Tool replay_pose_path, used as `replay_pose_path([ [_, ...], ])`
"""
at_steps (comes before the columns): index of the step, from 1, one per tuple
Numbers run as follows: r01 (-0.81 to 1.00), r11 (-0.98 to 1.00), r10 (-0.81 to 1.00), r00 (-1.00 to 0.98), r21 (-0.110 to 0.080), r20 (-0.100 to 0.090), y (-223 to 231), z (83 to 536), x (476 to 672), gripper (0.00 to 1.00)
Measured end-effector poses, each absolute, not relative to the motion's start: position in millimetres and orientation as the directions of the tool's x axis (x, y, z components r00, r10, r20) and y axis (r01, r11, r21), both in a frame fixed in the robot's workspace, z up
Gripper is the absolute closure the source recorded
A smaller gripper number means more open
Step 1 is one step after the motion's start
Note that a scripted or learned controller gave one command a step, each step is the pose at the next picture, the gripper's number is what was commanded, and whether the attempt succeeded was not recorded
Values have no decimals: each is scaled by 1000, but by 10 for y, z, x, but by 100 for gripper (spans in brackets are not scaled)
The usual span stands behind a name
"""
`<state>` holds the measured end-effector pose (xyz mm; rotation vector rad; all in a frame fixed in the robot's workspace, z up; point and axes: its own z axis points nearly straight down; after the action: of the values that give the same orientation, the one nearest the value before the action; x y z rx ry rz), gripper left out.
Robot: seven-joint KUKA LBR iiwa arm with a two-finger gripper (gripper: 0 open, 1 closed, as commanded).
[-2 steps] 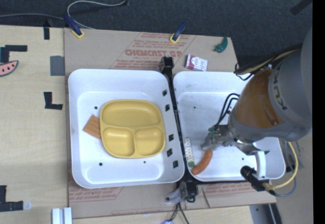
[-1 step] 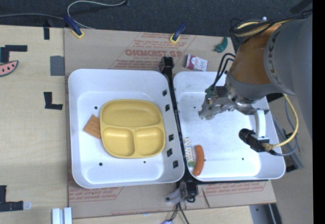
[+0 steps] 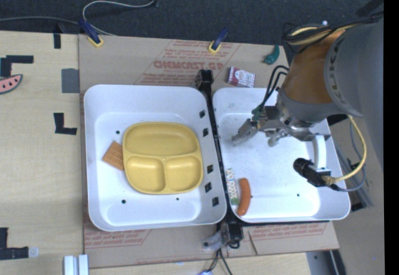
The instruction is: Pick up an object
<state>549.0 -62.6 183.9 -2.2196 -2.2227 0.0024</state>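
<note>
Candidate objects, right bin [image 3: 324, 208]: an orange-red sausage-shaped piece [image 3: 244, 196] lies near the bin's front-left corner, below the fingers and a little to their left, well apart from them. Touching its left side, against the bin wall, a narrow printed packet [image 3: 232, 186].

Gripper [image 3: 257, 132] sits over the right bin's upper-left area, pointing left toward the divider between the bins. One finger [image 3: 242, 135] reaches out leftward; a second prong shows beside it to the right. Whether they are apart or together: cannot tell from this angle. Nothing visible between them. Bare white bin floor under the tips.

Arm: orange band [image 3: 308, 77] above and right of the fingers, grey body further right. Black cable fitting [image 3: 307, 169] hangs below right of the gripper.

Left bin [image 3: 100, 205], well left of the fingers: yellow divided plate [image 3: 163, 156] in the middle, with a tan cracker-like square [image 3: 114, 155] tucked at its left edge, partly under it.

Outside the bins, above the fingers on the cardboard: small red-and-white box [image 3: 240, 77].
</note>
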Motion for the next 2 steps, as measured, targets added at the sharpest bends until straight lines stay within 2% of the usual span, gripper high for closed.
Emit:
replay_pose_path([
  [1,1000,1,1000,-1,2,0,-935,859,5507,0],
  [2,1000,0,1000,0,3,-3,-947,955,5509,100],
])
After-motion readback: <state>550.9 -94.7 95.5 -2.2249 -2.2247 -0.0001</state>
